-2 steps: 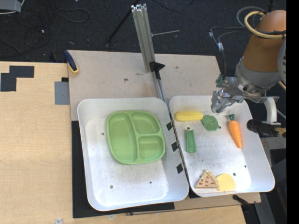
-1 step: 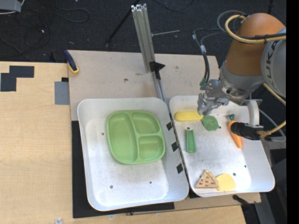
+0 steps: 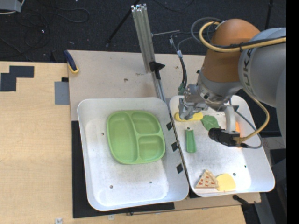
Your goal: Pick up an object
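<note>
Pick not yet made: grey arm's gripper (image 3: 188, 112) lowered into the right bin (image 3: 254, 174) over a yellow object (image 3: 181, 117) at the back, finger state impossible to tell, nothing visibly lifted, grasp and raise left to do.

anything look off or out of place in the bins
Nothing stands out. The green tray lies flat in the left bin; the green stick and pizza slice rest in the right bin.

Open floor in right bin (image 3: 254, 169) between green stick (image 3: 190, 141) and pizza slice (image 3: 206, 180).
</note>
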Controlling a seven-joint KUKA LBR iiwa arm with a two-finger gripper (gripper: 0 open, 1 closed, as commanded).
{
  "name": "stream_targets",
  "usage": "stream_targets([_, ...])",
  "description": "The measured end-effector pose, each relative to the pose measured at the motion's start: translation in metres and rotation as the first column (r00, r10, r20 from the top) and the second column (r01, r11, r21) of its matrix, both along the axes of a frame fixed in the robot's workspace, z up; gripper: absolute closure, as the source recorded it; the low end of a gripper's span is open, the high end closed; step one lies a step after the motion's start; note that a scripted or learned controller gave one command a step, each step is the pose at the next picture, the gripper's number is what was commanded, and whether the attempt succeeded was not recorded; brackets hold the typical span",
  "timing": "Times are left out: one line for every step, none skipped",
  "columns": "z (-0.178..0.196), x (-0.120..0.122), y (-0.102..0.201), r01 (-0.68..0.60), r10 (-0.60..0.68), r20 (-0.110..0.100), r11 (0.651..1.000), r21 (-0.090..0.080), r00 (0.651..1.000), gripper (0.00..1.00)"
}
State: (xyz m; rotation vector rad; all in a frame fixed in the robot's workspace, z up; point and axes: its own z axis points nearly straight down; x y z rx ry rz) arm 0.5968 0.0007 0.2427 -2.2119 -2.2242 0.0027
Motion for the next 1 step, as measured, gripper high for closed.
stream_targets([-0.0053,-0.0164,0.0532,0.000,0.000,-0.001,1.000,-0.001,1.000,1.00])
